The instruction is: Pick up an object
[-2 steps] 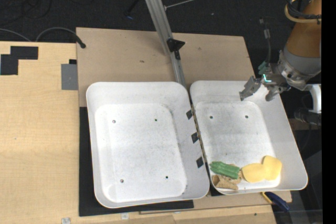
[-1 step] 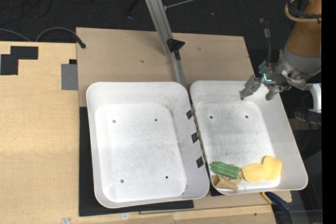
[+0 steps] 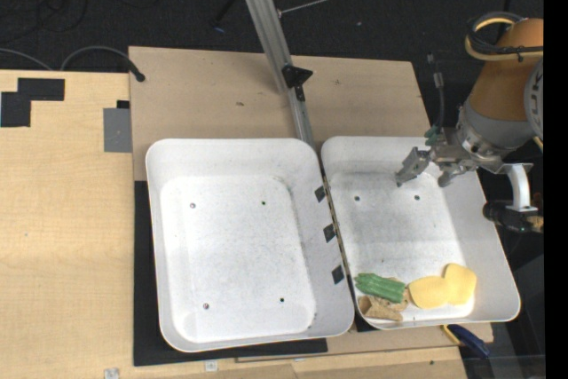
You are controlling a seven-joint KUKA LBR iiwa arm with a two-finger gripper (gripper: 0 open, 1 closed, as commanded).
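In the right bin [image 3: 417, 217], three small objects lie along the near edge: a green pickle-like piece [image 3: 380, 286], a tan lumpy piece [image 3: 384, 307] just below it, and a yellow heart-shaped piece [image 3: 443, 288] to their right. My gripper [image 3: 429, 169] hangs over the far part of the right bin, well above and away from these objects. Its two fingers are spread apart with nothing between them.
The left bin [image 3: 235, 240] sits beside the right one, joined by black clips [image 3: 329, 232]. A slanted aluminium rail [image 3: 271, 40] rises behind the bins. The wooden bench [image 3: 62, 191] extends to the left. Cables lie on the dark floor at the back.
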